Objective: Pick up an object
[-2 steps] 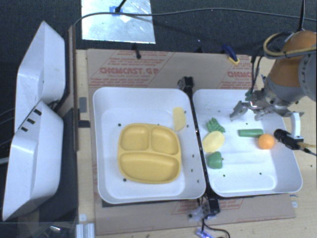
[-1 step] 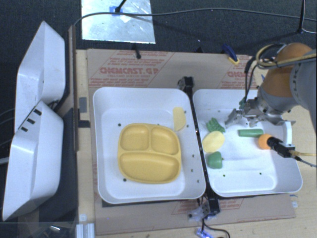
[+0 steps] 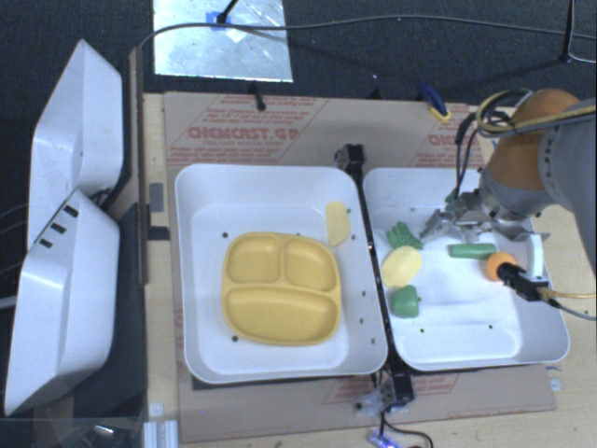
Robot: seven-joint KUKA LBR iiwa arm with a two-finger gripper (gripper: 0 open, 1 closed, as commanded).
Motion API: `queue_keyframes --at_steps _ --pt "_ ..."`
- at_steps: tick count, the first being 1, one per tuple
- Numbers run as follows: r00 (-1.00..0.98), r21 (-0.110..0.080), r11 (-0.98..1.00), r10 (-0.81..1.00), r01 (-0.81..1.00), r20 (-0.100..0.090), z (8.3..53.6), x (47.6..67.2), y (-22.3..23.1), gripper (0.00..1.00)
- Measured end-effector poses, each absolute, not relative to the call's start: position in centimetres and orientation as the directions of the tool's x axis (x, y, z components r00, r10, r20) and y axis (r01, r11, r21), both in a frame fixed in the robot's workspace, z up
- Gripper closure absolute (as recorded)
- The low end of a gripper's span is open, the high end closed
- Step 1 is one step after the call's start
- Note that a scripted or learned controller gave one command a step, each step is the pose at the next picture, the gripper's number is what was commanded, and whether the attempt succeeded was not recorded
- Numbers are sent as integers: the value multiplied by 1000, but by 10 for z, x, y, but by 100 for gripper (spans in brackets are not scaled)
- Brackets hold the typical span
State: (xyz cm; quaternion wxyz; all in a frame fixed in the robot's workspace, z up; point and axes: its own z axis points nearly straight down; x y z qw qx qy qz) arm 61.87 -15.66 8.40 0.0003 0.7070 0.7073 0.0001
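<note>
1. Grey arm point(image 3: 546, 161) with orange band is reaching in from the right, over the right bin point(image 3: 485, 343).
2. Gripper point(image 3: 457, 220) is hovering above that bin's upper middle; cannot tell the jaw state.
3. Green pieces point(image 3: 403, 235) point(image 3: 404, 301), a yellow lemon-like object point(image 3: 401, 266), a green stick point(image 3: 471, 248) and an orange object point(image 3: 498, 266) are lying in the right bin.
4. Yellow divided tray point(image 3: 282, 287) and a pale yellow piece point(image 3: 337, 222) are sitting in the left bin point(image 3: 201, 250).

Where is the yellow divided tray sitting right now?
The yellow divided tray lies in the left bin, roughly in its middle, with a pale yellow piece just beyond its upper right corner.
</note>
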Motion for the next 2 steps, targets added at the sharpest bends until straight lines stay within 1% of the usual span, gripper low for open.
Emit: queue_keyframes --at_steps 1,2 --pt "0 3 0 1000 1000 -1 95 619 -157 100" --pt "0 6 0 1000 1000 -1 151 623 -167 100"
